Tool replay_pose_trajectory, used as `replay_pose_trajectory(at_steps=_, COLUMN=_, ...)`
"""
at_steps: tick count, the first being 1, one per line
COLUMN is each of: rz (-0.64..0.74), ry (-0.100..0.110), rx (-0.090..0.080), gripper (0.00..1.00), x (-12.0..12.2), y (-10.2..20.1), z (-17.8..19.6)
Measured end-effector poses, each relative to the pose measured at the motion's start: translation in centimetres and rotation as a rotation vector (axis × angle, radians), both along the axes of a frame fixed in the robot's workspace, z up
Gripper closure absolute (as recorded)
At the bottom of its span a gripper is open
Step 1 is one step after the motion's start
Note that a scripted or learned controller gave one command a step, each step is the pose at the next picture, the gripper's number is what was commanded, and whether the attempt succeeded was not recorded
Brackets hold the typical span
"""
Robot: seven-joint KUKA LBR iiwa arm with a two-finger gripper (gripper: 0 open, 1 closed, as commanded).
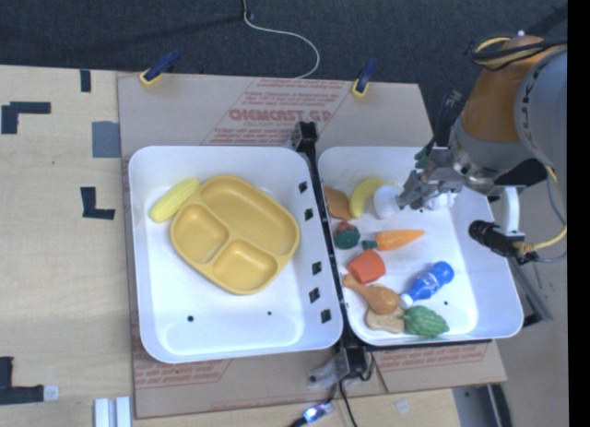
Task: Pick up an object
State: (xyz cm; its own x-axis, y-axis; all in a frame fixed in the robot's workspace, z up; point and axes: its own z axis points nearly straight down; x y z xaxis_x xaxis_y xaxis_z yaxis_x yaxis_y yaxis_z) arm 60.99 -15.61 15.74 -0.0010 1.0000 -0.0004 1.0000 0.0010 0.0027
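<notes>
The right bin (489, 310) holds several toy foods: a yellow lemon-like piece (365, 194), a brownish piece (337, 203), a carrot (400, 239), a small green and red piece (346, 235), a red block (367, 266), a blue bottle (430, 280), a chicken drumstick (376, 296) and green broccoli (425, 321). My gripper (419, 192) hangs low over the bin's upper middle, just right of the yellow piece, above the carrot. A small white object (384, 203) lies by its tips.
The left bin (157, 324) holds a yellow divided tray (234, 231) and a yellow corn cob (173, 199) at its upper left. A black divider (318, 231) runs between the bins. The arm (502, 112) comes in from the right over the bin's far corner.
</notes>
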Motion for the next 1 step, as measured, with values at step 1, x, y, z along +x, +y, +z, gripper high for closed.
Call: replay_pose_trajectory(at_steps=1, rz=0.001, ry=0.001, rx=0.000, gripper=1.00, x=-0.85, y=0.42, z=4.93)
